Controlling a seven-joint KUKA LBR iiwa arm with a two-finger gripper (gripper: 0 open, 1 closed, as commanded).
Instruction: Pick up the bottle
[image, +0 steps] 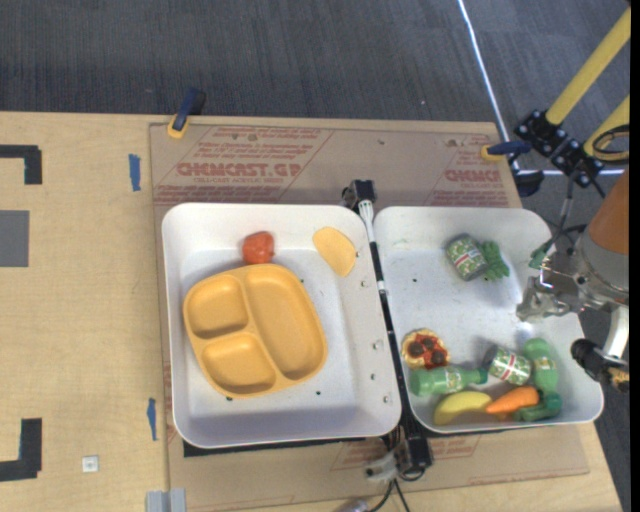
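A small black clip (415, 455) sits at the near edge, below and left of the gripper. The gripper (545, 298) is shiny grey metal. It hangs over the right side of the right bin (410, 235), low above the white floor. I cannot tell if it is open or closed, and nothing shows in its grip.

The bottle (445, 380) is green and smooth. It lies on its side, below and left of the gripper, well apart from it. A small round can (510, 367) with a green label lies between the two. An orange carrot (515, 401) and a yellow banana (462, 405) lie below the gripper, just past the bottle. Another can (465, 256) lies up and left of the gripper.

Far left of the gripper is the left bin (180, 240). It holds a shiny yellow plate (255, 330) with three parts and a round red tomato (258, 246).

Both bins rest on brown cardboard (250, 165) with red letters, on a pale wooden bench (80, 300). The floor (300, 50) is dark grey.
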